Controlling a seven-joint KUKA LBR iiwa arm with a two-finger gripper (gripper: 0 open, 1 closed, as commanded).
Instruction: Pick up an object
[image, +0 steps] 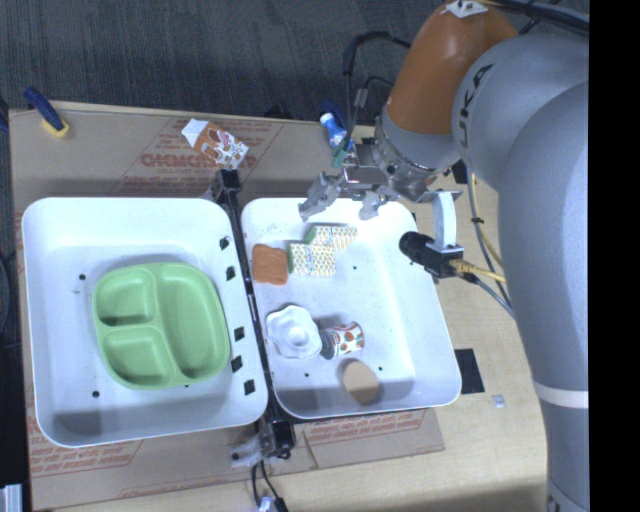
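A patterned green-and-white box (322, 250) lies flat in the right bin (425, 330), touching an orange block (269, 264).

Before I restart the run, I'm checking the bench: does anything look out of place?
Yes. A small printed packet lies on the cardboard behind the bins, outside both. The green divided plate sits askew in the left bin.

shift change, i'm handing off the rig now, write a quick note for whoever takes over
Pincer: open, holds nothing, above the far rim of the right bin.
Right bin: patterned box, orange-brown piece, white cup, small printed cup, tan disc.
Left bin: green divided tray.
Done: nothing picked up.
Left: lower onto an object, probably the box, grip it, lift.
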